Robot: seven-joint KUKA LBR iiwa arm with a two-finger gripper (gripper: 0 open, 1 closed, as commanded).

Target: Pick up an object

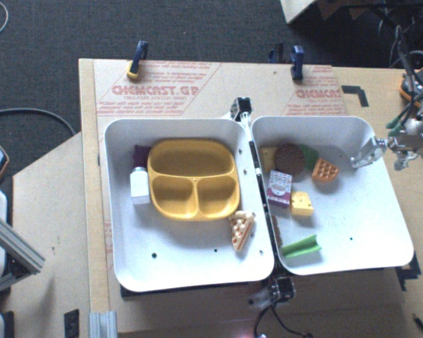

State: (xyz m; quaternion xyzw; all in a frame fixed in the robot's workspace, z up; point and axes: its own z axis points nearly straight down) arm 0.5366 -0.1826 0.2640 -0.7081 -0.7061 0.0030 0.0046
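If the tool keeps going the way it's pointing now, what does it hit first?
The tool sits at the right bin's upper right, pointing left. Straight on, it would likely meet the orange waffle piece first, though its height above the bin is unclear.

A small grey metal two-finger gripper [366,153] with pale silvery fingers is being shown at the right edge. Behind it, a grey wrist block [411,138] is being crossed by green and orange cabling.

Yellow tray [193,179] (left bin [120,259])
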